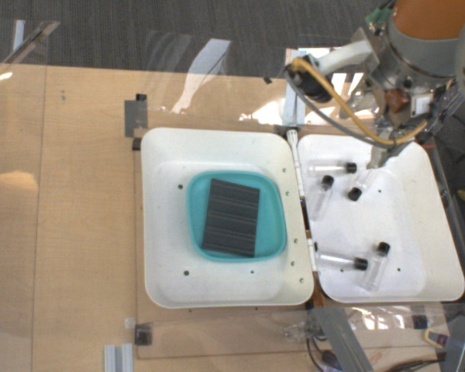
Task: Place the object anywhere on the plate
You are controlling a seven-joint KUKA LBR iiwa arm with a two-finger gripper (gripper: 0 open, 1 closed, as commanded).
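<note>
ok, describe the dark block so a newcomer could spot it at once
Start at the left white bin. In its middle sits a teal plate, and the dark block lies flat on it. It is the one ribbed, dark grey rectangle; the right bin holds small clear black-capped vials.

The wooden bench carries two white bins side by side: the left bin and the right bin, the latter beneath the fingers.
</note>
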